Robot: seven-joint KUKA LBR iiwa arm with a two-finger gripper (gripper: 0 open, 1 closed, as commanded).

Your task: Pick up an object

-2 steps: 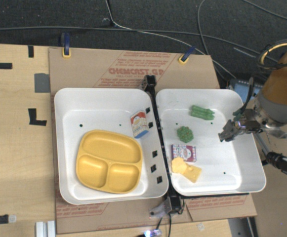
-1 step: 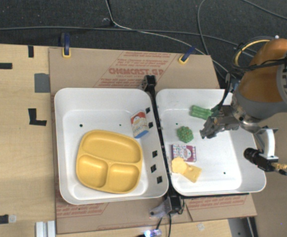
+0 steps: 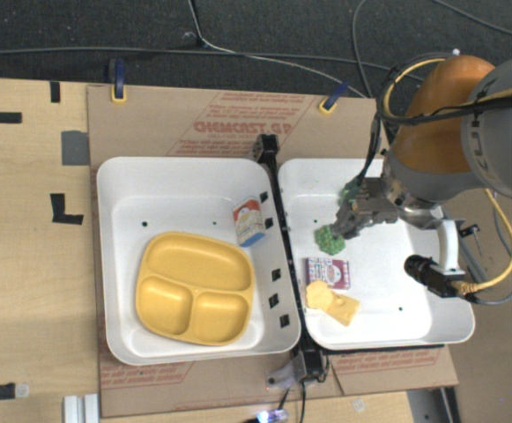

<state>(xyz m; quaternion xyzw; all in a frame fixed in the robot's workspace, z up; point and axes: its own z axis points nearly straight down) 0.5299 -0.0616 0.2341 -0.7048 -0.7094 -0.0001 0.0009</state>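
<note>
my gripper (image 3: 348, 223) hovers in the right white bin (image 3: 414, 324), touching a small green bumpy toy (image 3: 330, 239); i cannot tell how it is set. beside the toy lies a purple card packet (image 3: 329, 272).

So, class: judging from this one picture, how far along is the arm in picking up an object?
Done: the gripper has reached the right bin, right at the green object. In hand: nothing visibly lifted; its grasp is unclear. Left: closing on it and raising it clear.
</note>
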